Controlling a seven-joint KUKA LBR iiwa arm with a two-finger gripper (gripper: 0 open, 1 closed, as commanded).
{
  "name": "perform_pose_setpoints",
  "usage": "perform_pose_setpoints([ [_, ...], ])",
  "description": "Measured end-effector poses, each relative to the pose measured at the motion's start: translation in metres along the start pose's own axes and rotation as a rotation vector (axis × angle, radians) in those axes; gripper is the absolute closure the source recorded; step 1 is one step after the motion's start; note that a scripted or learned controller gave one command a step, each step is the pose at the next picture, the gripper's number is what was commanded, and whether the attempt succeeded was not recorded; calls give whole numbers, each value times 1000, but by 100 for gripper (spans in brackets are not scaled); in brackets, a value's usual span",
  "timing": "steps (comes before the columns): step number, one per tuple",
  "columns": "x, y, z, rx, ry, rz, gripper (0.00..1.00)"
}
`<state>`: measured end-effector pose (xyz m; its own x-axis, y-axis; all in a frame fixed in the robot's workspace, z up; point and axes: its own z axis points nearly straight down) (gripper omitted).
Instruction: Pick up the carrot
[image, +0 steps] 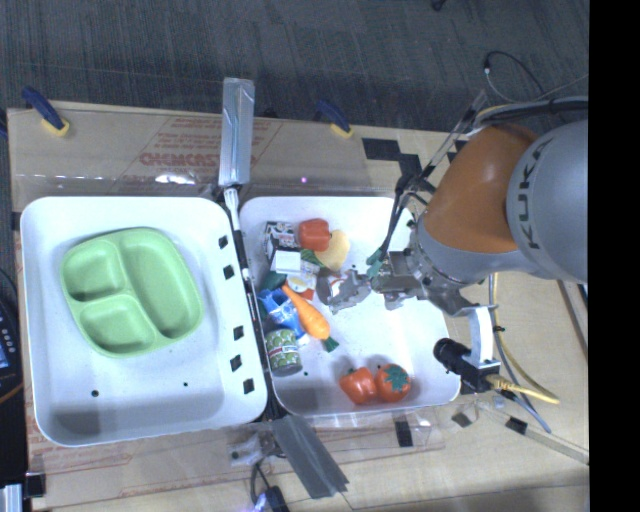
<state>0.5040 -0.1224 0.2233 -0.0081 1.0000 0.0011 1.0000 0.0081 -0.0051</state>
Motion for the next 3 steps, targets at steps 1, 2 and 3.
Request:
perform_pose_setpoints([
  [1,19,35,111,-29,-8,-23,0],
  [2,16,4,127,-17,-8,115,0],
  [3,18,2,120,-9,-5,108,100],
])
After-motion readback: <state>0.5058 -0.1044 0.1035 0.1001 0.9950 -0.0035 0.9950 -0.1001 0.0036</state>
